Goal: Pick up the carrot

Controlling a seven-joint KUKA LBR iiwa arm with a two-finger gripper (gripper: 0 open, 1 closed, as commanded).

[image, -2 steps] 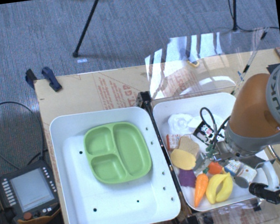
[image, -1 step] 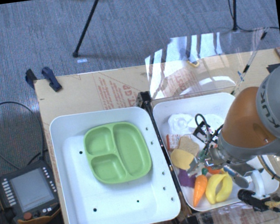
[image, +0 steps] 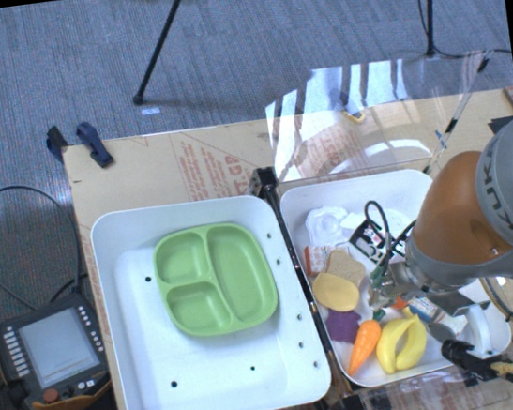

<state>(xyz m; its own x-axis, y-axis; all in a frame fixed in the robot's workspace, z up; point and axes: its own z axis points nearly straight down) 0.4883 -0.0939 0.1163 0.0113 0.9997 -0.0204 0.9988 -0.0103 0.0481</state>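
The carrot lay at the lower edge of the right bin, between a purple piece and the banana, the gripper just above it, grip hidden.

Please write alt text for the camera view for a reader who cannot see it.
A grey arm with an orange band reaches over the right white bin, above a small orange carrot lying between a purple toy and a yellow banana. The left white bin holds a green divided plate.
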